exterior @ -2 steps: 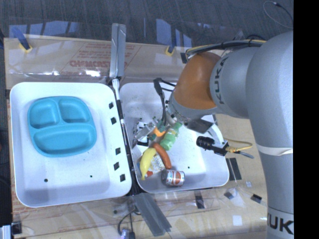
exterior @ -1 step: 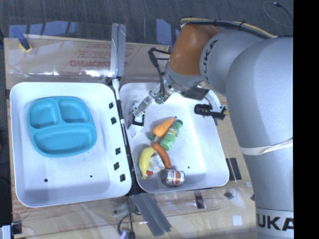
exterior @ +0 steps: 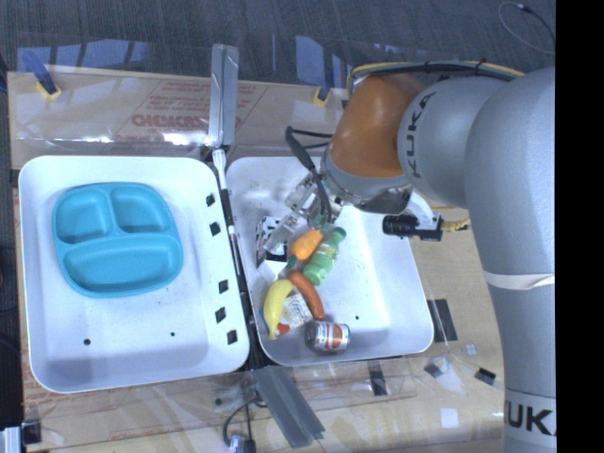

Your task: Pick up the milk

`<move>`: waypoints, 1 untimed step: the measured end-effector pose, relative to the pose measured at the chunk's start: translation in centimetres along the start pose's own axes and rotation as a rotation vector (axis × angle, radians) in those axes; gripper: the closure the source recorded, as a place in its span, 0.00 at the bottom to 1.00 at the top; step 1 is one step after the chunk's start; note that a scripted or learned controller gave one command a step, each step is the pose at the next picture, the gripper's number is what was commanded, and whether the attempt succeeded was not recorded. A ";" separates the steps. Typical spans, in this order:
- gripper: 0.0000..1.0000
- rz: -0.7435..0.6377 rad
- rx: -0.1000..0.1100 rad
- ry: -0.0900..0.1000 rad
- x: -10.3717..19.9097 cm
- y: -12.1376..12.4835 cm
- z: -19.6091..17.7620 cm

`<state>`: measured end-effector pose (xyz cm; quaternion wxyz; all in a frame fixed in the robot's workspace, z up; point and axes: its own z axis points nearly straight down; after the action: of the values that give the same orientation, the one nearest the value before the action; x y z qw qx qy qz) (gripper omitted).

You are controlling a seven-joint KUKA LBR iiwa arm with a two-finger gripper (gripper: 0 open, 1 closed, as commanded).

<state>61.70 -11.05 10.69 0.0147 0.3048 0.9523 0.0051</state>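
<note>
The milk (exterior: 271, 230) — a small black-and-white carton — lies near the left wall of the right bin (exterior: 396, 295), partly hidden under the gripper (exterior: 288, 223), which hangs over it; how far the claw is open, or whether it has hold of the carton, I cannot tell. At 4 o'clock from the milk sit an orange carrot (exterior: 307, 244) and green bottle (exterior: 323, 256). Toward 6 o'clock lie a banana (exterior: 276, 306) and a can (exterior: 327, 336). The left bin (exterior: 57, 347) holds a blue divided plate (exterior: 116, 238).
</note>
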 end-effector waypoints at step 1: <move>0.00 -0.080 0.001 -0.005 5.2 -3.2 -0.2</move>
<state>55.64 -10.62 10.70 0.0169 0.2667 0.9636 0.0031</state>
